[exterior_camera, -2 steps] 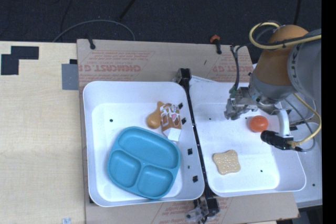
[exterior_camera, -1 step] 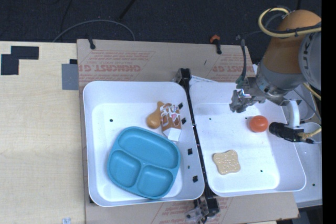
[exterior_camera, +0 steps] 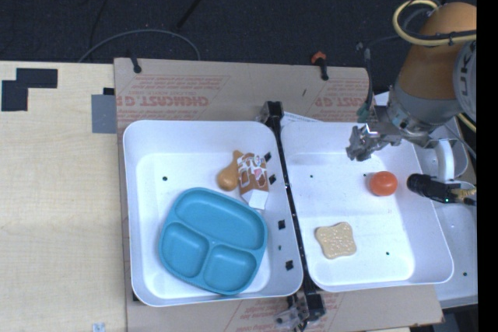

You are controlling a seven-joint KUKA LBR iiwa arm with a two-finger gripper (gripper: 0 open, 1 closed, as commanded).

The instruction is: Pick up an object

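Overhead slanted look at a bench w/ two shallow white bins side by side. The left bin holds a blue divided plate lying flat toward the near side, and just beyond it a small tan-and-brown toy figure lying near the divider between the bins. The right bin holds an orange-red round thing, likely a toy tomato, toward its far right, and a tan slice of toy toast flat on the floor nearer the front, well apart from the tomato. The grey arm w/ orange band comes in from the right; its gripper hangs over the far part of the right bin, approx. above and a little left of the tomato, not touching it. Nothing sits in the gripper, and the view is too small to tell its state. My guess: items lie loose and spread out so any can be picked; the tomato is nearest the tool, so prob. the target, w/ a short drop toward the near right needed.
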